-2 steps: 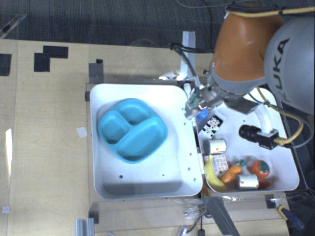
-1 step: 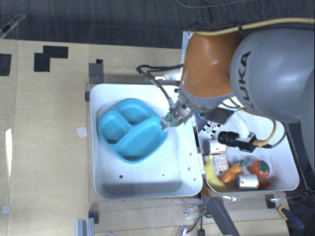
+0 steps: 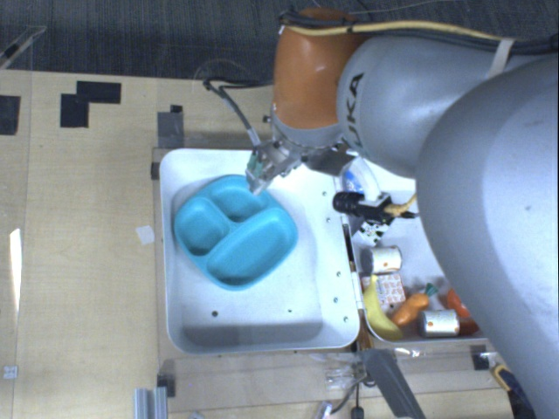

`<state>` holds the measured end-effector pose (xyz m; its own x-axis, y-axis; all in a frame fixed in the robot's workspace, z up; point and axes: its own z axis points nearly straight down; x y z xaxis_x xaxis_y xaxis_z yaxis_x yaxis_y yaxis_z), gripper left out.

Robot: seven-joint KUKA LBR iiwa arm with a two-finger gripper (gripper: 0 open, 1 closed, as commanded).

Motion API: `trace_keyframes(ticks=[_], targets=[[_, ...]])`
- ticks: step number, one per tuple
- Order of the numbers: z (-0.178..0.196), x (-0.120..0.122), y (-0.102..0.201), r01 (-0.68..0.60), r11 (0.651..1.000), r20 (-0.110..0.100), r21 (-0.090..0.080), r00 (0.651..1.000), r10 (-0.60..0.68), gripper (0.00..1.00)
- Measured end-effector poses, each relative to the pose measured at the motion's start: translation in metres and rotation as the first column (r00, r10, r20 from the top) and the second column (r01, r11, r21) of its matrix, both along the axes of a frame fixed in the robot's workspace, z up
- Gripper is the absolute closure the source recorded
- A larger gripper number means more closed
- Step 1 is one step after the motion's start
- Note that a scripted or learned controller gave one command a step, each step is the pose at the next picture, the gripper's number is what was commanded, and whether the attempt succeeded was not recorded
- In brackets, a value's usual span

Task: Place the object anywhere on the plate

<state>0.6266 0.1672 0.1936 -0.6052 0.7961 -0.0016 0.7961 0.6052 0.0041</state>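
Observation:
A blue plate with three compartments lies tilted in the left white bin. My gripper hangs over the plate's far right rim, just above the upper compartment. No object shows between the gripper and the plate, and I cannot make out anything held. The arm's orange band and grey body cover much of the right side.
The right bin holds a yellow banana, an orange carrot, a small can, a silver can, a red-and-white packet and a blue-and-white item. The bins' shared wall runs between them.

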Motion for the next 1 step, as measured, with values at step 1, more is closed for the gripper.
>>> trace_keyframes(ticks=[1], targets=[[-0.0596, -0.0629, 0.0286, 0.203, 0.979, -0.002, 0.0, 0.979, -0.203, 1.0]])
